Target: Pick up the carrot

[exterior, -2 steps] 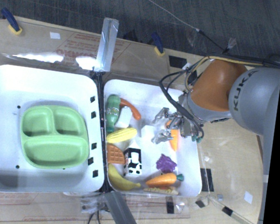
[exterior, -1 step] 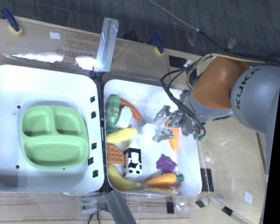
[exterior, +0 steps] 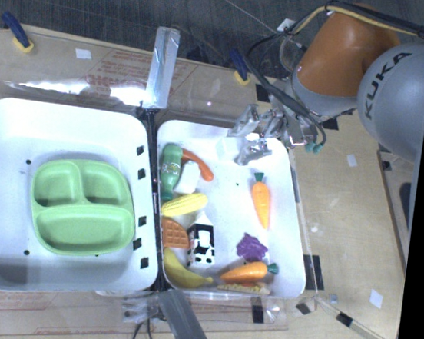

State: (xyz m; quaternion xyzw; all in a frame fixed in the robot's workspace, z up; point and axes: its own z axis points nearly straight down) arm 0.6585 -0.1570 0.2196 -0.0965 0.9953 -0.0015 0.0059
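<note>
Fingers (exterior: pixel 250 148) hovering at right bin's (exterior: pixel 296 238) far edge, gap unreadable, nothing visibly held. Carrot (exterior: pixel 261 200) just beside, lying untouched. Descent, grasp, lift all left.

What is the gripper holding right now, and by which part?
Nothing. The gripper hangs over the right bin's top edge with nothing between its fingers; the nearest carrot lies apart from it, below.

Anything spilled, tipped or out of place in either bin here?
Nothing spilled. The right bin holds the toys loosely piled along its left and bottom edges; one carrot lies alone below the claw. The green tray sits flat in the left bin.
</note>
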